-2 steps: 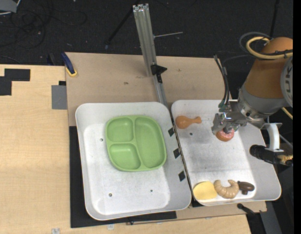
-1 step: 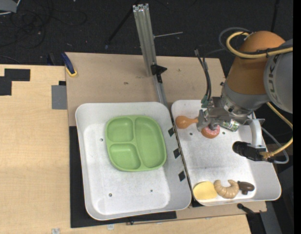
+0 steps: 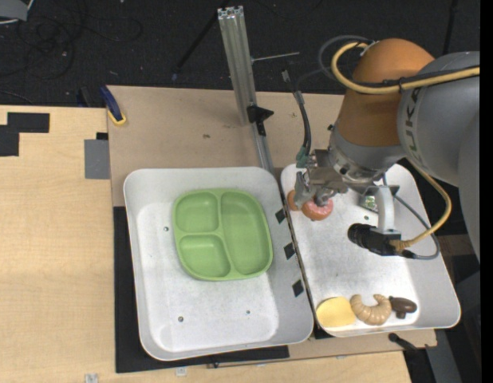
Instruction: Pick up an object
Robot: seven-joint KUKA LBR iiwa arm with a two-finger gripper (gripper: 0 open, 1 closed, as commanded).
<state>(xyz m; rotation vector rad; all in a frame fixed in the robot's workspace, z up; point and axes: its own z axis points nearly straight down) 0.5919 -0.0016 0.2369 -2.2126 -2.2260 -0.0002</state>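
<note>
So, going left to right: the left bin [image 3: 155,294] has a green plate [image 3: 222,234] with three compartments sitting in it, nothing on the plate as far as I can see. That side looks out of play right now.

The action is in the right bin [image 3: 350,282]. A pink ring [image 3: 317,209], kinda donut-looking, sits up near that bin's far left corner, and the pincer [image 3: 313,188] hangs right over it, touching or as good as touching. Honestly I can't tell whether the pincer is apart or together; the wrist blocks too much. So I wouldn't call the ring grabbed.

My read is this is the grasp step on the ring. The next move needs a firm clamp and then a straight lift. The bin wall is close on that side, so there's not much room for sideways drift.

Down at the near edge of the right bin are a yellow piece [image 3: 335,313], a tan curl [image 3: 371,309] touching it, and a brown bit [image 3: 404,305], all well apart from the pincer.
</note>
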